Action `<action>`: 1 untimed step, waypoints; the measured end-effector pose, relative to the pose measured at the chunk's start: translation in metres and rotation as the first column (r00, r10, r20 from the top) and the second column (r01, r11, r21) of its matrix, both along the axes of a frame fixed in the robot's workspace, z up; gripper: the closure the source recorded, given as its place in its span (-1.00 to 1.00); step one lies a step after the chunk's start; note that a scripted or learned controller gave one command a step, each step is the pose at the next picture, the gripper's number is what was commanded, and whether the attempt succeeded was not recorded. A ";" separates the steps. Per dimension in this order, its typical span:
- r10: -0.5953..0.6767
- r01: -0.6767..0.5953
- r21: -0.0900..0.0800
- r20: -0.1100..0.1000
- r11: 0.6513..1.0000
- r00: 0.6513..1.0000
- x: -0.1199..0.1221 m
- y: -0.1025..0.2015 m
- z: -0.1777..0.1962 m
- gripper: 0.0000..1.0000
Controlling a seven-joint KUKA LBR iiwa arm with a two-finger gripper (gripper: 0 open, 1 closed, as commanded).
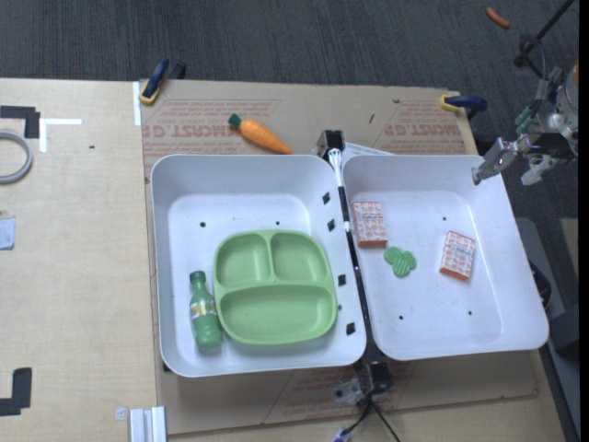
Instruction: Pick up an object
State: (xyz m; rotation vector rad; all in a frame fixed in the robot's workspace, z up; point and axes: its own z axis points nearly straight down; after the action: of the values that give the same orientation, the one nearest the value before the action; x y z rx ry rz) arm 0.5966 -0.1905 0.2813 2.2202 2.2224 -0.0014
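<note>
Two small flat boxes and a green bumpy toy lie in the right bin. We think they are light; the stiff boxes want a pinch across the narrow sides. Our tool hangs at the bin's 1 o'clock corner; we cannot tell its state.

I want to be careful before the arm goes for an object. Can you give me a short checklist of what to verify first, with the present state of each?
1. Objects to pick in the right bin: two small cartons and a green piece. Ok.
2. Space around them: all three lie apart from each other. Ok.
3. Left bin: green bottle lies touching the green plate. Not ok for an easy grasp.
4. Gripper: over the right bin's far right corner, nothing between its fingers. Ok.
5. Finger opening: cannot tell.
6. Carrot lies outside the bins, on the cardboard. Not ok.
</note>
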 end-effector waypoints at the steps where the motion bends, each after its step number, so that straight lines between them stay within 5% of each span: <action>1: 0.061 -0.061 0.001 0.000 0.998 0.998 -0.035 0.011 -0.173 -1.00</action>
State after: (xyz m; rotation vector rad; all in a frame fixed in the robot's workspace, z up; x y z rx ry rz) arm 0.5614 -0.1798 0.1081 2.1517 2.2894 -0.0006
